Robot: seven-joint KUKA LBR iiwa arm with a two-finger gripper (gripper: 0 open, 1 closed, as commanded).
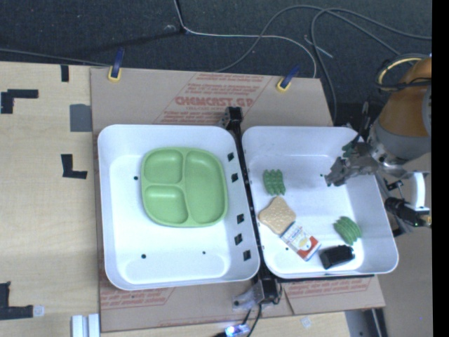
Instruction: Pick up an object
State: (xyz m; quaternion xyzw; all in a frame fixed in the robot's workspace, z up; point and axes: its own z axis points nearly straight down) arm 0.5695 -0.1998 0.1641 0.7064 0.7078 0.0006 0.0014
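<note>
Green ridged object (346, 228), the likeliest target, is seen in the right bin (309, 146), below the gripper (335, 176) and well apart from it.

Camera view: nothing is held. Whether the gripper is apart or together cannot be told; its tips are small and blurred. A good pick is judged to need centring above 1 isolated item before descent, clear of the black object (337, 256) just below the green one. The arm is cut off at the frame edge.

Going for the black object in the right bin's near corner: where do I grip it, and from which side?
Grip the black object across its short width at mid-length, descending from above. It lies flat and elongated, close to the right bin's near wall, so a sideways approach looks cramped. The gripper sits above the bin's far side.
</note>
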